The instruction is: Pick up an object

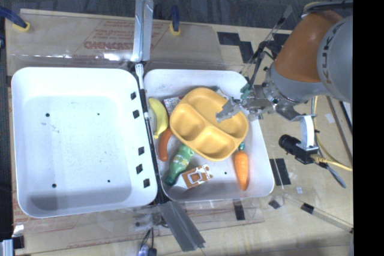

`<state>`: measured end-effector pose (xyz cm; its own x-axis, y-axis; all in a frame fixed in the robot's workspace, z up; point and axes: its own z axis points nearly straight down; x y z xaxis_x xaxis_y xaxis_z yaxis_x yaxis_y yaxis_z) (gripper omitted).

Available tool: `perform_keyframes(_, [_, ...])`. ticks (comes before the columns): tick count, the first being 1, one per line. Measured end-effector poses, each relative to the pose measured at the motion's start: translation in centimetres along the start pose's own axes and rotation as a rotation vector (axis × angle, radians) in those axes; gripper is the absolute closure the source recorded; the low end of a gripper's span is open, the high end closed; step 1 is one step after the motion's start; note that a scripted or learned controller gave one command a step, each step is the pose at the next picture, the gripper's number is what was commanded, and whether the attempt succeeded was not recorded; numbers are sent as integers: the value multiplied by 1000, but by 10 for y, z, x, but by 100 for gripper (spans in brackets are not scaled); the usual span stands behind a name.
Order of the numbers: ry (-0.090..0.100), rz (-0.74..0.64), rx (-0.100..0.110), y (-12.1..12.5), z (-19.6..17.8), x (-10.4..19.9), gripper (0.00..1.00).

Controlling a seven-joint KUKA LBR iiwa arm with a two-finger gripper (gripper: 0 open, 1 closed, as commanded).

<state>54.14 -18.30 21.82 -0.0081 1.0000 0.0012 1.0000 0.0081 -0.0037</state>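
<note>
Camera view looked down on a counter (312, 189) carrying two shallow white bins side by side, and from where I stood the left bin (36, 129) showed its bare white floor while the right bin (258, 183) was crowded. A yellow divided plate (201, 129) lay tilted across the middle of that right bin, resting over the other things. Just beside its left edge sat a banana (157, 115), and below that an orange carrot (164, 145) lay close against the bin's left wall. A green bottle (180, 163) lay slanted under the plate's lower rim, with a small brown and white carton (197, 176) just beside it. A second carrot (240, 168) lay nearly upright along the right side, near the plate's lower right rim. The grey arm (312, 57) with its orange band reached in from the right, and its hand (229, 110) was over the plate's upper right compartment, at or touching the rim. I could not tell how far its fingers were parted, nor whether they had hold of anything.
</note>
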Motion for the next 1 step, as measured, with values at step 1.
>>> perform_keyframes(1, [0,2,0,-52,84,-19,0])
